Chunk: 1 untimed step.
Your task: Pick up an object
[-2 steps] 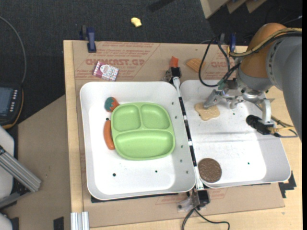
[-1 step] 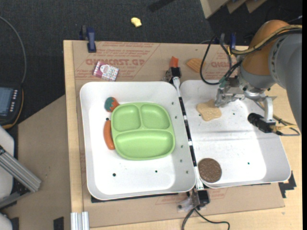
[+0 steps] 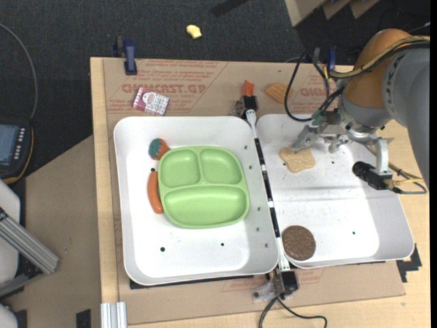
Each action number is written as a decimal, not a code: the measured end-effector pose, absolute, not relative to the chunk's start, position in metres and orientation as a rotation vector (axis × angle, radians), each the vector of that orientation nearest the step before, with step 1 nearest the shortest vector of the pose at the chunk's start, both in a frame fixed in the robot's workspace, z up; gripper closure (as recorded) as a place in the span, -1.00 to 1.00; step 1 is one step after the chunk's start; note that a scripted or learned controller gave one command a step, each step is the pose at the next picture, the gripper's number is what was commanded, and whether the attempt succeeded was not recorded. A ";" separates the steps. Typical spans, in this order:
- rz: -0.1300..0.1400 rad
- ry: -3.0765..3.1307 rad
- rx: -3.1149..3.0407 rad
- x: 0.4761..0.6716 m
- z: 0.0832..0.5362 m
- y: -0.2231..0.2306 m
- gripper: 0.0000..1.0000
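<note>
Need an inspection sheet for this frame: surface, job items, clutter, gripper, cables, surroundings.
Surface: bench bearing left bin and right bin.
Job items: cracker and brown disc in right bin; green tray, sausage and round toy in left bin.
Clutter: pink packet and tan piece on bench outside the bins.
Gripper: gripper low over right bin, beside cracker; no grasp seen.
Cables: black cable looping by the arm.
Surroundings: dark floor, yellow scrap.
</note>
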<state>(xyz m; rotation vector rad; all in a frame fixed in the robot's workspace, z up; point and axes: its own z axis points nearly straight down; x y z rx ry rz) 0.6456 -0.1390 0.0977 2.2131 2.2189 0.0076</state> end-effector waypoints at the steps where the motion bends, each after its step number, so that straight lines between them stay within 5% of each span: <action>1: 0.005 2.216 2.220 0.619 0.087 -0.127 -1.00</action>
